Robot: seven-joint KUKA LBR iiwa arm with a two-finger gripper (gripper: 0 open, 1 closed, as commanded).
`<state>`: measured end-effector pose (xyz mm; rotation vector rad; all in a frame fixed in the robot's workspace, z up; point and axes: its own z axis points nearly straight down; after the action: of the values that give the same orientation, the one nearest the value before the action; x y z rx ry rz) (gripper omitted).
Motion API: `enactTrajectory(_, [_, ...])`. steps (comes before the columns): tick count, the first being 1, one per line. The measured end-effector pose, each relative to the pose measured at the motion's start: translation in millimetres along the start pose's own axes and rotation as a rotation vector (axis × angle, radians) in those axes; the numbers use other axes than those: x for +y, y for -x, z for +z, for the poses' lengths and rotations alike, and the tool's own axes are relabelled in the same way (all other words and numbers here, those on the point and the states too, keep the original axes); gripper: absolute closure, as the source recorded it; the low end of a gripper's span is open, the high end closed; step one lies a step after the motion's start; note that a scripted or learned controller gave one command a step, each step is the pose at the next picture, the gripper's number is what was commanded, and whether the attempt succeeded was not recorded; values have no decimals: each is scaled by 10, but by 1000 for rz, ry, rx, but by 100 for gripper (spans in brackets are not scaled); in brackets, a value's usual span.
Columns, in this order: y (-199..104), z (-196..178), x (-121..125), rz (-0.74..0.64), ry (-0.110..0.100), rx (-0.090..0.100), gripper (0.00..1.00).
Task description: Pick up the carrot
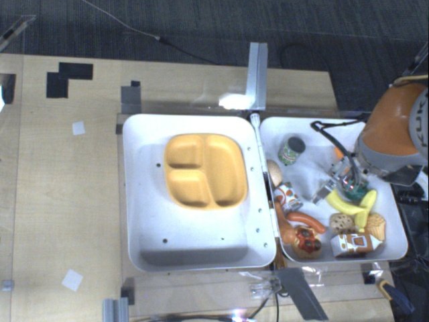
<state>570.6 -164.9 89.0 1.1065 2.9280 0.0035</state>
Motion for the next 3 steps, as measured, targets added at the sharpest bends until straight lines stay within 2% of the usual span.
enactTrajectory(1, [501,8,7,212,4,8,0])
enactTrajectory(2, [117,3,-84,256,0,0,0])
enactTrajectory(3, [625,22,200,306,-2,1,0])
